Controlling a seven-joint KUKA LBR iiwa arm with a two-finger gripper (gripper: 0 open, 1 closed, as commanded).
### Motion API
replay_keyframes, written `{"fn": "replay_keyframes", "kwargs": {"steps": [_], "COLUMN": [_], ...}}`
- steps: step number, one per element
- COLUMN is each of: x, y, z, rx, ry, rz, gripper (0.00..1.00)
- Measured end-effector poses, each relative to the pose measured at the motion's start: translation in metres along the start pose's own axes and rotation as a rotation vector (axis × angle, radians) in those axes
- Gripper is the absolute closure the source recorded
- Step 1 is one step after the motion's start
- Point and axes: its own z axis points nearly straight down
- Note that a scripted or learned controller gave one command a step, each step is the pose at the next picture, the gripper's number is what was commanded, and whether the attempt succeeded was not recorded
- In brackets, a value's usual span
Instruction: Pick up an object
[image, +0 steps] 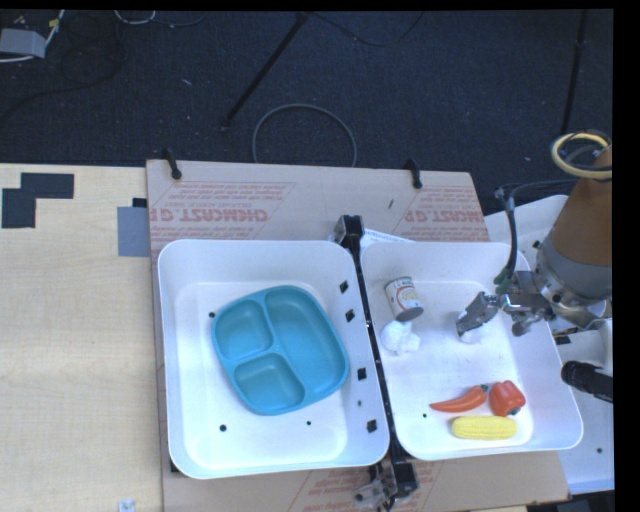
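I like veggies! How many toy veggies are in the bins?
3, all in the right bin, front corner: orange chili, red pepper, yellow corn just in front of them.

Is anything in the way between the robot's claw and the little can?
Nothing visible blocks it. The gripper hangs over the right bin, and the can lies to its left with bare white floor between them. The white crumpled thing sits below that path, just under the can.
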Motion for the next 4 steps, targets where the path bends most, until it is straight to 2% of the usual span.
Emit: {"fn": "replay_keyframes", "kwargs": {"steps": [1, 3, 4], "x": [0.000, -0.010, -0.009], "y": [0.003, 0.006, 0.006], "z": [-0.007, 0.109, 0.124], "rx": [-0.014, -0.008, -0.011], "ry": [-0.003, -0.001, -0.001], "rz": [-0.002, -0.001, -0.001], "gripper": [0.00, 0.00, 0.00]}}
